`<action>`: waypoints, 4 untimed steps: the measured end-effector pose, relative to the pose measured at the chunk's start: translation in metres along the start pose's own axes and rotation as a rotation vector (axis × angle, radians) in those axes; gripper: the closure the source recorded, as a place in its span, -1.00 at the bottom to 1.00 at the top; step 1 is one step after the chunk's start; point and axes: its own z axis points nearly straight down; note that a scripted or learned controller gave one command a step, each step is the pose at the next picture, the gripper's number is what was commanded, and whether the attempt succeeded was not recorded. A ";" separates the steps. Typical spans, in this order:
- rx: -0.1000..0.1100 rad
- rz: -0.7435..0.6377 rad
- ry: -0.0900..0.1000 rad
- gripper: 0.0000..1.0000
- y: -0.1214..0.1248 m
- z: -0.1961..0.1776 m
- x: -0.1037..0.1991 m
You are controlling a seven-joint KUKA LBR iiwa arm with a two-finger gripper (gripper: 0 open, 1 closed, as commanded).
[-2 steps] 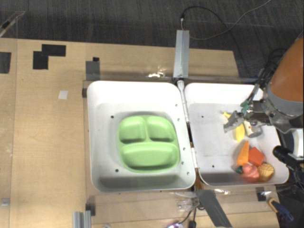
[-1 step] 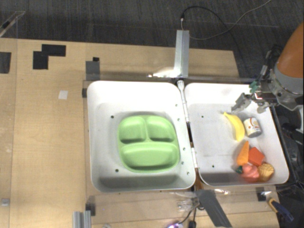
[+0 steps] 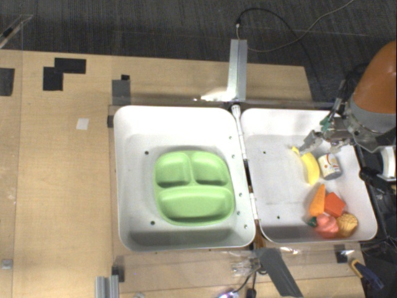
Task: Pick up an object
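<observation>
In the right bin (image 3: pixel 273 185), a yellow banana (image 3: pixel 310 167) lies beside a small white can (image 3: pixel 330 166). Below them sit an orange carrot (image 3: pixel 317 200), an orange-red block (image 3: pixel 335 203), a pink-red fruit (image 3: pixel 327 226) and a yellow-brown piece (image 3: pixel 347 222). My gripper (image 3: pixel 321 146) hangs just above the banana's top end and the can. It is open, its fingers spread with nothing between them. The arm's orange band (image 3: pixel 379 85) reaches in from the right.
The left bin (image 3: pixel 133 166) holds a green sectioned plate (image 3: pixel 193 188). A metal post (image 3: pixel 238 70) stands behind the divider between the bins. The right bin's left half is bare white floor.
</observation>
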 end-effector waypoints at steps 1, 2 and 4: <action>-0.008 -0.039 -0.003 -1.00 0.022 0.081 -0.020; -0.005 -0.071 -0.001 -1.00 0.039 0.052 -0.041; -0.016 -0.177 -0.003 1.00 0.008 0.068 -0.009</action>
